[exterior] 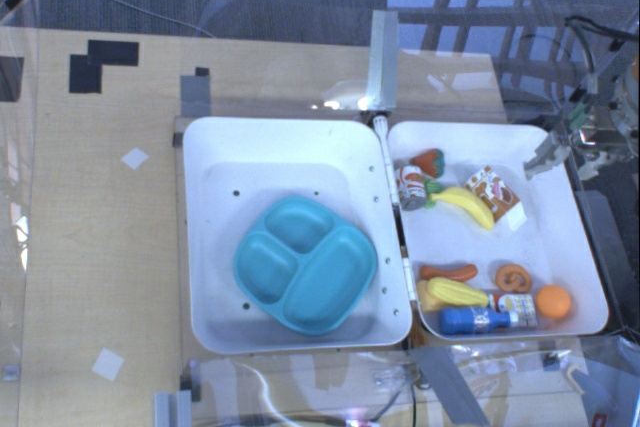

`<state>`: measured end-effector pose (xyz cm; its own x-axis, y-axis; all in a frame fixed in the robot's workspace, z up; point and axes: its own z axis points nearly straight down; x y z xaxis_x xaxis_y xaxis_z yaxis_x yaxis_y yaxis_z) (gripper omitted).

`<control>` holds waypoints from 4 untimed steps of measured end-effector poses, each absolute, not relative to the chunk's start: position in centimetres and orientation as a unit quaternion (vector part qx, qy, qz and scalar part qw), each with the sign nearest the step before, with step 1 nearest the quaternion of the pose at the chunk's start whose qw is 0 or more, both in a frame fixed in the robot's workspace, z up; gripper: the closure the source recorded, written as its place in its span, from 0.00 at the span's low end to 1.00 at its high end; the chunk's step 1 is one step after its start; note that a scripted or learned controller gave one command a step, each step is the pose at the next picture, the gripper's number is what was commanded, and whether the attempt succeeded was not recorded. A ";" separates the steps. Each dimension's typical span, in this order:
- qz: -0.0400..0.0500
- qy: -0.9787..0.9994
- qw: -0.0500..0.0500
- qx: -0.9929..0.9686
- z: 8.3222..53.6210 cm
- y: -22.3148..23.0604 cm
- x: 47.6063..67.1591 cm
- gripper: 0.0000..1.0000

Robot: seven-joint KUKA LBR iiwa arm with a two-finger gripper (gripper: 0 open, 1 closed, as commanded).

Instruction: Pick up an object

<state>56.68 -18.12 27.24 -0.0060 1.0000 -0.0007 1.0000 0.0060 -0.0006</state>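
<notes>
Hovering at the far right rim of the right bin (590,260), the gripper (553,153) sits above the bin's upper right corner; whether it is open or closed cannot be told from this angle, and nothing is seen held. Judged progress: pick not yet made, all objects lie in the bin. Nearest to the claw, just to its left and slightly below: the snack packet (493,191), touching the banana (464,204). Further left: strawberry (428,161) and small can (411,187). Well below the claw, along the near wall: orange (553,302), pretzel (513,276), blue bottle (486,320), sausage (449,271). Far left: teal divided plate (304,264) in the left bin (205,215). Remaining: descend, close, lift.
</notes>
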 end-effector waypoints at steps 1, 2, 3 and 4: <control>0.000 0.643 0.000 0.766 12.0 -17.7 58.8 0.00; 0.004 0.669 0.005 0.743 8.9 -19.1 60.8 0.00; 0.005 0.670 0.006 0.742 9.9 -19.0 61.1 1.00; 0.000 0.720 0.000 0.694 20.9 -18.0 50.8 1.00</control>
